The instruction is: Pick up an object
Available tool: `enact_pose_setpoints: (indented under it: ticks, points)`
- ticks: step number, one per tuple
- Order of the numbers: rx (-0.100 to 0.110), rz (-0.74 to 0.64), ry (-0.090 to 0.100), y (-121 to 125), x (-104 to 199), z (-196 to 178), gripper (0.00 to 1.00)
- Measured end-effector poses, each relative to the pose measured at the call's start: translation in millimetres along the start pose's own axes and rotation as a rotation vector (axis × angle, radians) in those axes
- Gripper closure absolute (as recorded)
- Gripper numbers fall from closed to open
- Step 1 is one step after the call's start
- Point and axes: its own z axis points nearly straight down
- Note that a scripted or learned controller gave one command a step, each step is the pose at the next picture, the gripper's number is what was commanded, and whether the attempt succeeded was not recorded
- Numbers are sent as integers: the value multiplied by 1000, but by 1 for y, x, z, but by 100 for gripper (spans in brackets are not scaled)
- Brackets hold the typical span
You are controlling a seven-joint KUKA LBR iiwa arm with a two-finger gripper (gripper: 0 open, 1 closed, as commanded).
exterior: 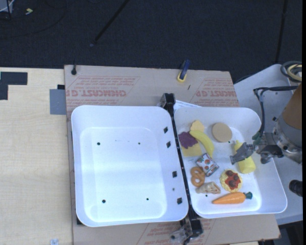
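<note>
My gripper hangs low over the right side of the right bin, reaching in from the right. Directly under it lies a yellow toy piece, partly covered by the gripper; I cannot tell whether they touch. Left of it are a tan round biscuit, a banana, a purple piece on a yellow block, a small printed box, a pretzel, a cracker, a small tart and a carrot.
The left bin sits beside the right one, with a black hinge strip between them. Both rest on a cardboard sheet. A blue and yellow clamp stands at the back edge.
</note>
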Motion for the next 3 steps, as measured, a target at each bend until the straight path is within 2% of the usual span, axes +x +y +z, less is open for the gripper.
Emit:
enact_pose_setpoints:
  ticks: [1, 2, 3]
  points:
    - [-4, 1, -4, -24, 79, 139, 0]
    - [-5, 1, -4, 32, 26, 135, 0]
    - [-9, -6, -1, 117, 70, 134, 0]
